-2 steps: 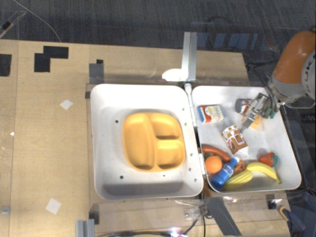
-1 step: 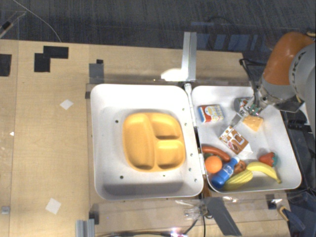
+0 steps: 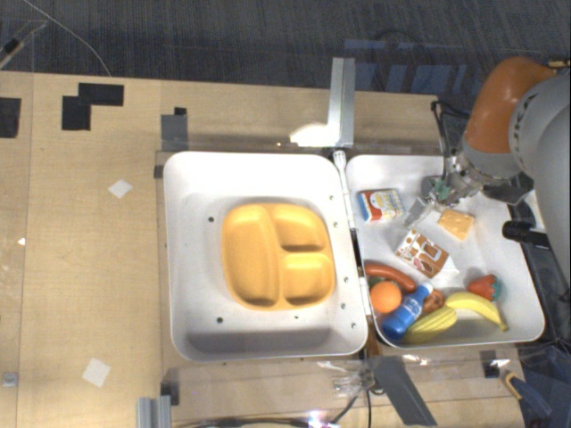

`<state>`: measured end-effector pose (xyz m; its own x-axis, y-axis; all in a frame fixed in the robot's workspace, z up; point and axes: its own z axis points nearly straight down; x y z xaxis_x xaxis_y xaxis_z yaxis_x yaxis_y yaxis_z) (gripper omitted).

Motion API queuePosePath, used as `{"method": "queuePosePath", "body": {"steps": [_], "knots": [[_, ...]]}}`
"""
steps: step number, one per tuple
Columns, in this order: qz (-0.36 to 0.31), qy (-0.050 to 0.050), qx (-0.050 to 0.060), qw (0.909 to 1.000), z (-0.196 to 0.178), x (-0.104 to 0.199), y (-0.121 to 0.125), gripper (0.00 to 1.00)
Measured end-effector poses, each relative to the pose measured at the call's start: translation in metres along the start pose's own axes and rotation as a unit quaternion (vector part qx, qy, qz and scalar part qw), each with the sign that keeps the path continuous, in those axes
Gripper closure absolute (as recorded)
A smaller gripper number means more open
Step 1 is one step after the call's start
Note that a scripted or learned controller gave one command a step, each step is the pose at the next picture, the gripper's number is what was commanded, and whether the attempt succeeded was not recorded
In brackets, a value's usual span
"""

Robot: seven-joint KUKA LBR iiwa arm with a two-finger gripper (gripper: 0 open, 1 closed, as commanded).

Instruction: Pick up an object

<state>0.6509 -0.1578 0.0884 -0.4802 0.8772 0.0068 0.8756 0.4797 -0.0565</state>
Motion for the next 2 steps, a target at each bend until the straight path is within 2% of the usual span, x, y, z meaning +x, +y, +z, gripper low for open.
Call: {"method": "queuePosePath", "body": {"steps": [1,2], "knots": [[-0.003,-0.008,-0.006,0.9999,-0.014,-0.0029,0.0022,1.0],[-0.004,-0.008,-0.006,0.9999,-0.0136,-0.0023,0.0025,0.0]]}}
